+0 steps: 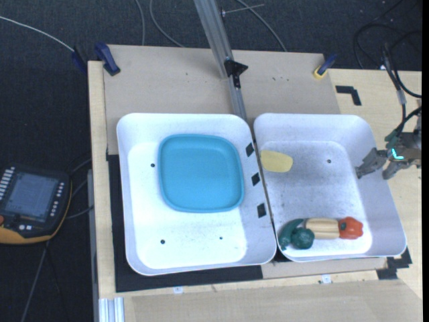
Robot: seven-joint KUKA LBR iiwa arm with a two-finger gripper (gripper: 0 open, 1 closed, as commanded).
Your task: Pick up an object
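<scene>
The gripper (pixel 379 168) hangs at the outer rim of the right bin (pixel 365 134), on the side away from the left bin (pixel 134 180). Its two dark fingers (pixel 368 164) stand apart, splayed over the bin's edge, and nothing sits between them. A small teal light glows on the body just above them.

Taking the right bin as the landmark: along its near wall lie three things in a row. A dark green rounded toy (pixel 296 236) sits in the near corner closest to the left bin, a tan wooden cylinder (pixel 323 228) lies on its side touching the green toy, and a red toy (pixel 350 228) sits at the cylinder's other end, touching it. A pale yellow piece (pixel 276 161) lies flat at the bin's far part, close to the wall it shares with the left bin. All four are well apart from the gripper.

The left bin, touching the right bin's side, holds a blue square plate (pixel 201 173) lying flat near its middle.

The table (pixel 174 79) shows bare tan board beyond both bins. A metal post (pixel 213 25) rises from it just beyond the gap between the bins. A blue clamp (pixel 107 59) grips the table's far corner past the left bin. A handheld control pad (pixel 30 203) rests on the floor off the table, beyond the left bin.
</scene>
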